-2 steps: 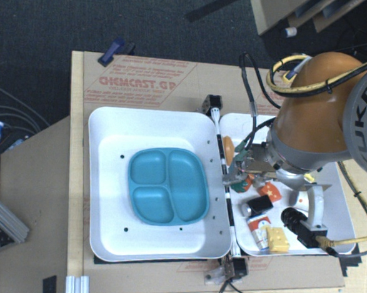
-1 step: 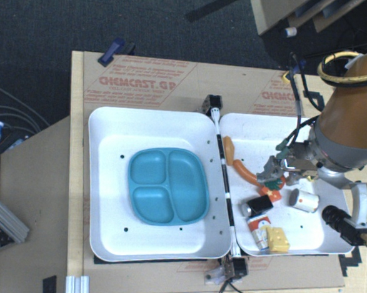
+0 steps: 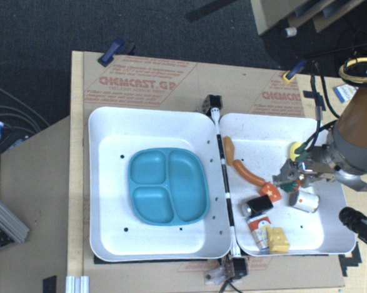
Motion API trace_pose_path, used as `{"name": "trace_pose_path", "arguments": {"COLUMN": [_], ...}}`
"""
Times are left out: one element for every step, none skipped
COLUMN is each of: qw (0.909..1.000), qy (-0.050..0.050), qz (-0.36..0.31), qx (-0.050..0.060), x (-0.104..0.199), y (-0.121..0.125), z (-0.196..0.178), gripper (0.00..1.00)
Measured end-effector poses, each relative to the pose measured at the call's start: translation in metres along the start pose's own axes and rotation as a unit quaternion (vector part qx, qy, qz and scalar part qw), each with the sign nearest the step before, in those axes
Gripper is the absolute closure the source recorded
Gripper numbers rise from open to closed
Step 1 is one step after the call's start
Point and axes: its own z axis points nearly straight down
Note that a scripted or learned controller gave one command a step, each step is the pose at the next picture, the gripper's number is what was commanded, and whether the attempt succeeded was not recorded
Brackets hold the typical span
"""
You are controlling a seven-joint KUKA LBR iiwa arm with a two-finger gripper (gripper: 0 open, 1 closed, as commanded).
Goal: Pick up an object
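Nearest, a yellow block (image 3: 279, 241) lies at the right bin's (image 3: 327, 237) front; farther back an orange piece (image 3: 270, 191) sits just left of the end effector (image 3: 291, 179), whose grip I cannot tell

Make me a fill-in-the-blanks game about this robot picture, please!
1. The blue plate with three sections lies in the ____ bin.
2. The long hot dog lies in the ____ bin.
3. The colour of both bins is ____.
4. The gripper hangs over the ____ bin.

Missing words: left; right; white; right
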Motion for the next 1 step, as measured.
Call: {"name": "trace_pose_path", "arguments": {"qw": [1.0], "qy": [0.0], "qz": [-0.001], "qx": [0.001], "x": [0.0564], "y": [-0.0059], "z": [0.0061], "gripper": [1.0]}}
